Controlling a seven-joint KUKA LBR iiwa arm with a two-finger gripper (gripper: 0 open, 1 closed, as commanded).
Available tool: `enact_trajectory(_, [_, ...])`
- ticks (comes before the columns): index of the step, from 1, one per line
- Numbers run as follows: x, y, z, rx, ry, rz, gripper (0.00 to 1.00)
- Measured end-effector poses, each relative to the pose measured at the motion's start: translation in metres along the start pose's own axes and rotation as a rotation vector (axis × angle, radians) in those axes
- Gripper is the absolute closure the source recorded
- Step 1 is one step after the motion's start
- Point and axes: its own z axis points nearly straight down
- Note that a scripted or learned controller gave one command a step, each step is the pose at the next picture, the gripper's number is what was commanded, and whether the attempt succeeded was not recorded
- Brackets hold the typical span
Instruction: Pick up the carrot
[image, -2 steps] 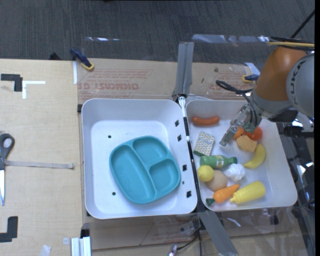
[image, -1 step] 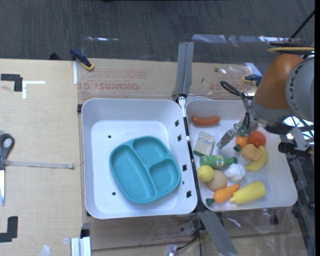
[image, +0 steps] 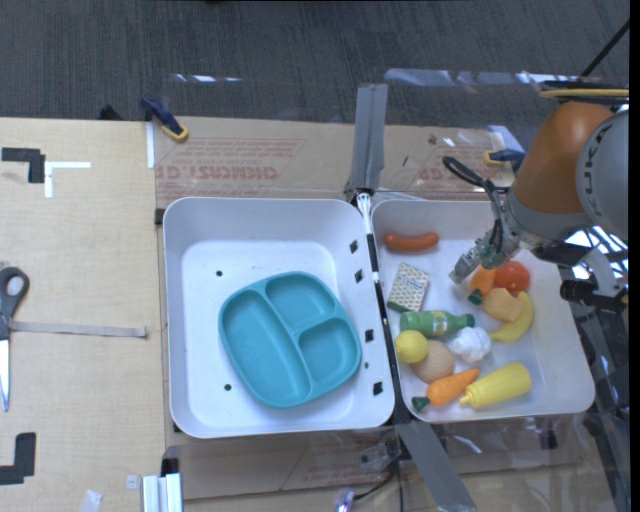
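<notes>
Carrot (image: 447, 387) low in right bin (image: 570, 400); end effector (image: 476, 266) grip state unclear; cardboard bench (image: 70, 250), dark carpet

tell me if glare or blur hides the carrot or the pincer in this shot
Camera view: even, soft light; the carrot at the right bin's near edge is sharp and glare-free. The pincer is small, dark and a little soft, above the tomato. Faint sheen on the teal plate, nothing washed out.

Orange carrot (image: 447, 388) with green top, teal plate (image: 288, 340), yellow bottle (image: 495, 386), red tomato (image: 511, 275), 2 white bins (image: 178, 330).
</notes>
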Motion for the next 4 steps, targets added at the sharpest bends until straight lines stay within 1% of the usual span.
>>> enact_trajectory(1, [0.0, 0.0, 0.0, 0.0, 0.0, 0.0, 0.0])
enact_trajectory(2, [-0.001, 0.001, -0.011, -0.002, -0.005, -0.003, 1.0])
enact_trajectory(3, [0.039, 0.058, -0.09, 0.003, 0.003, 0.312, 1.0])
enact_trajectory(4, [0.039, 0.058, -0.09, 0.004, 0.004, 0.312, 0.0])
